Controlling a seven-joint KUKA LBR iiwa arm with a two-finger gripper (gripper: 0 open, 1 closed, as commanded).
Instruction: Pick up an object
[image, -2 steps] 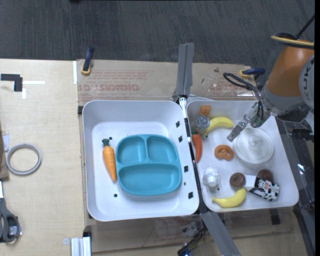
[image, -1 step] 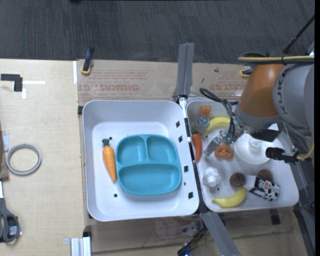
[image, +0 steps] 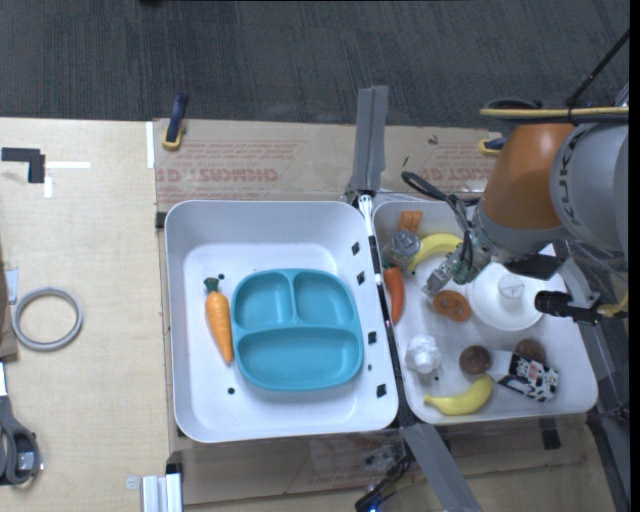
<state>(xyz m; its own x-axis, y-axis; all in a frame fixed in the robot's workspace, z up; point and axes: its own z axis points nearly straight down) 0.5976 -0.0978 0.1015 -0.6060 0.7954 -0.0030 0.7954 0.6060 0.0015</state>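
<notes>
Banana (image: 459, 397) at right bin's front, well apart from end effector (image: 443, 279); its grip state unclear

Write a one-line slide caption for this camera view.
KUKA arm's gripper reaches into the right bin among bananas; a carrot and blue divided plate sit in the left bin.

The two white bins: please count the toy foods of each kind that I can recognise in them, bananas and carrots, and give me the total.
Bananas: 2, one by the hand, one at the right bin's front.
Carrots: 2, one beside the blue tray, one in the right bin.
Total: 4
</notes>
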